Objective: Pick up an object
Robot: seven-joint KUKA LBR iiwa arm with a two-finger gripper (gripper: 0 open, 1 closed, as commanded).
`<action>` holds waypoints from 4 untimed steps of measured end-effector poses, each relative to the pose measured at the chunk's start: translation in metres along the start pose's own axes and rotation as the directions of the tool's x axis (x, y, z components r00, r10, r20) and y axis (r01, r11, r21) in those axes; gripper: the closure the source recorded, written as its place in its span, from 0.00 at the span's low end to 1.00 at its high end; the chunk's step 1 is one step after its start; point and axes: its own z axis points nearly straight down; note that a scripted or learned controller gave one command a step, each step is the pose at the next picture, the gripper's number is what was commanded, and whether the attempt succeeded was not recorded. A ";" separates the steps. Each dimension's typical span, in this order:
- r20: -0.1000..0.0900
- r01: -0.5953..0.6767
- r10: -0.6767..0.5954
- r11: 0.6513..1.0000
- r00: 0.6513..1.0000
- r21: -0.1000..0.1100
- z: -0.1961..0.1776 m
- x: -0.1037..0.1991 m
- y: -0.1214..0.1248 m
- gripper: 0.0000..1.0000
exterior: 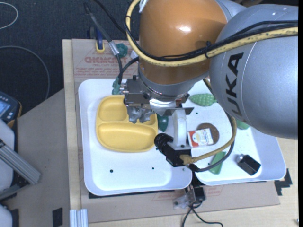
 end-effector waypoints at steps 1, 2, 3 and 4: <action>-0.016 -0.004 0.003 0.999 1.000 -0.038 -0.191 -0.037 -0.001 1.00; -0.002 -0.004 0.004 1.000 1.000 -0.005 -0.076 -0.040 0.000 1.00; -0.003 -0.007 0.007 1.000 1.000 -0.005 0.025 -0.070 0.013 1.00; -0.004 -0.009 0.009 1.000 1.000 -0.008 0.080 -0.125 0.014 1.00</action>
